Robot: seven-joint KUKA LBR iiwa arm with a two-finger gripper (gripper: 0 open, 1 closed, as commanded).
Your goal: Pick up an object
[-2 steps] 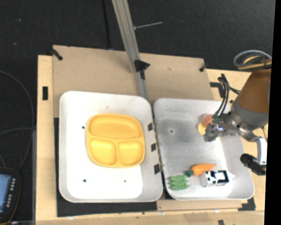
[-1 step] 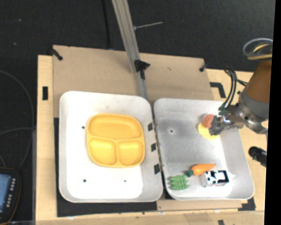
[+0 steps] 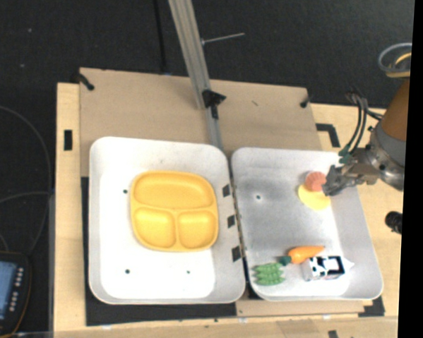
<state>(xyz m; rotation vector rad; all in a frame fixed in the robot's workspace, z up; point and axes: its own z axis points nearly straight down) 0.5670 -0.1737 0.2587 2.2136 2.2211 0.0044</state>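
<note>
A tan wooden bench (image 3: pixel 165 109) carries two shallow white bins side by side, seen from above at a slant. The left bin (image 3: pixel 107 265) holds a yellow three-compartment plate (image 3: pixel 174 210), lying flat near its middle. The right bin (image 3: pixel 281 182) holds the smaller toys. The grey arm (image 3: pixel 389 149) (orange band visible above the wrist) reaches in from the right edge, its gripper (image 3: pixel 334 182) low over the bin's far right part, just beside a pinkish-red round toy (image 3: pixel 314 181) that rests against a flat yellow piece (image 3: pixel 313 198). Whether the gripper is open or closed cannot be told from this angle. Near the bin's front edge lie an orange carrot (image 3: pixel 306 254), a black-and-white box (image 3: pixel 326 267) just beside it, and a green leafy toy (image 3: pixel 268 274) to their left.
</note>
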